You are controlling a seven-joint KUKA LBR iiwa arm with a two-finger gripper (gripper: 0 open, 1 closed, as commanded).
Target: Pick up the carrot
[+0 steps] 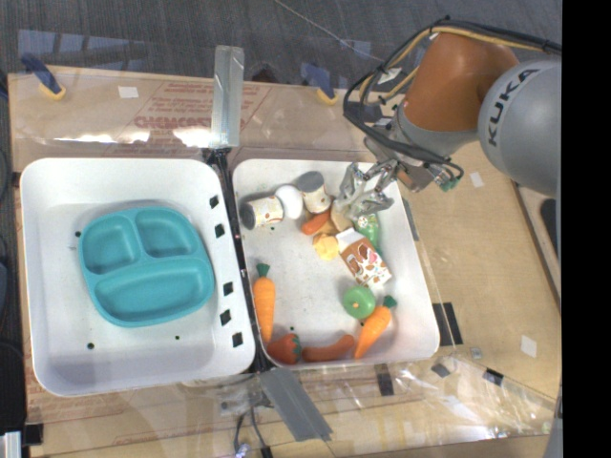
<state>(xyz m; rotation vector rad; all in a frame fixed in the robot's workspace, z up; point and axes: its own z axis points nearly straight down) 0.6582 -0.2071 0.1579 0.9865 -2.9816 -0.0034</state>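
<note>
Camera view: the hand [364, 191] is seen low over the far part of the right bin [413, 256], among the toys there; whether it is spread or pressed together cannot be told. Just beside it lie an orange piece [317, 223], a yellow piece [327, 246] and a small printed carton [365, 261]. One carrot [263, 299] lies along the bin's left wall, another carrot [374, 328] by the near right corner. A teal divided plate [145, 264] is set in the left bin [48, 351].
</note>
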